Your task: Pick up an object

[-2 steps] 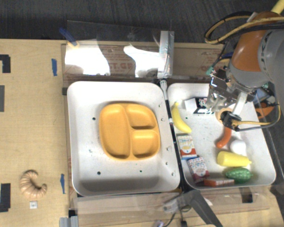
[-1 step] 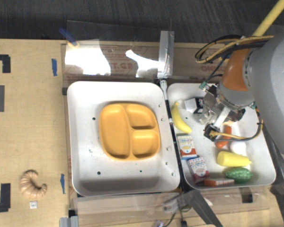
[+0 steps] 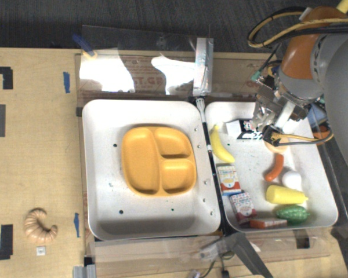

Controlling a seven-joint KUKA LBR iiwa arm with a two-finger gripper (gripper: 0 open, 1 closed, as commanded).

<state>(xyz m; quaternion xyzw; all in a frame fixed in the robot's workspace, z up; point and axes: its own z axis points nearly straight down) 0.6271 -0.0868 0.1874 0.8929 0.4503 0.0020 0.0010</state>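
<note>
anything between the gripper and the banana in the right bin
Nothing visible does. The gripper hangs over the right bin's upper part, and the banana lies to its left by the bin wall, with a black-and-white item just above that path.

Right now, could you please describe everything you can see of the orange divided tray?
The orange plastic divided tray lies flat in the middle of the left white bin. It is a rounded rectangle with one large compartment on the left and two smaller ones on the right. It looks smooth and matte, nothing sits in it, and only the bin floor touches it.

Claw (image 3: 265, 126) low, arm from right
</note>
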